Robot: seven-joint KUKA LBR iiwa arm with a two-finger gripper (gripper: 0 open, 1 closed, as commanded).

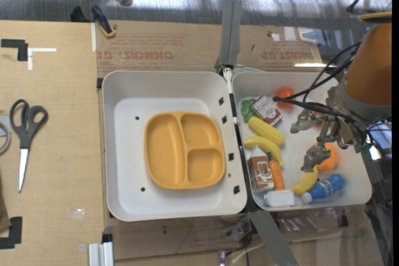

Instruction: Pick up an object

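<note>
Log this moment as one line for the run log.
arm: over right bin | gripper: low among toys, above orange and banana | held: nothing seen | tray: left bin

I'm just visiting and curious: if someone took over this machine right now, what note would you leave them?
Tool: low over the right bin, fingers spread, nothing between them.
Things: toy food is piled in the right bin; an orange and a banana lie just under the tool, corn further left. The yellow divided plate sits in the left bin.
Done: nothing lifted.
Left: close on one object, probably the orange, and lift.
</note>
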